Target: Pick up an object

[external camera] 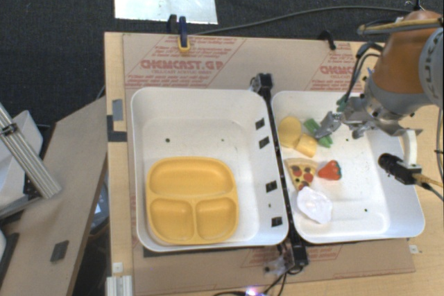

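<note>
The right bin (399, 218) holds several small toys. A pale yellow lump (289, 127) and a yellow wedge (306, 145) lie near its left wall. Below them are a pizza slice (300, 174), a red strawberry-like piece (330, 170) and a crumpled white object (314, 205). A green piece (316, 130) lies beside the yellow lump, partly hidden under my gripper (330, 124). The gripper reaches in from the right and hangs low just over the green piece's right side. I see nothing lifted.
The left bin (159, 107) holds a yellow divided tray (194, 199). A black-clipped divider (272, 149) runs between the two bins. The grey arm with its orange band (406, 69) stands over the right bin's back right corner.
</note>
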